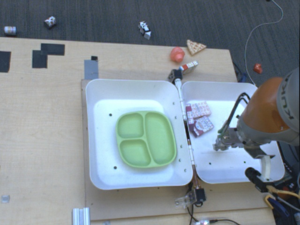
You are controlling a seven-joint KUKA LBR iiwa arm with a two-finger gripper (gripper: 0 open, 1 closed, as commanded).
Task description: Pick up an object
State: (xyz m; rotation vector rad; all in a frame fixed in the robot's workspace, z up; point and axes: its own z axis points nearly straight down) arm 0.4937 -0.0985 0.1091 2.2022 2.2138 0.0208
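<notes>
Item: flat patterned packets (198,118), red-and-white, lying in the right bin (234,172) by its left wall, long axis running from that wall's upper part down toward the bin's middle. Gripper (220,144): low over the bin floor just right of the packets, apart from them; whether open or closed cannot be told. Adjacent: green divided plate (146,139) in the left bin (101,125); red ball (177,54) and pizza-slice toy (196,47) on the bench beyond.
</notes>
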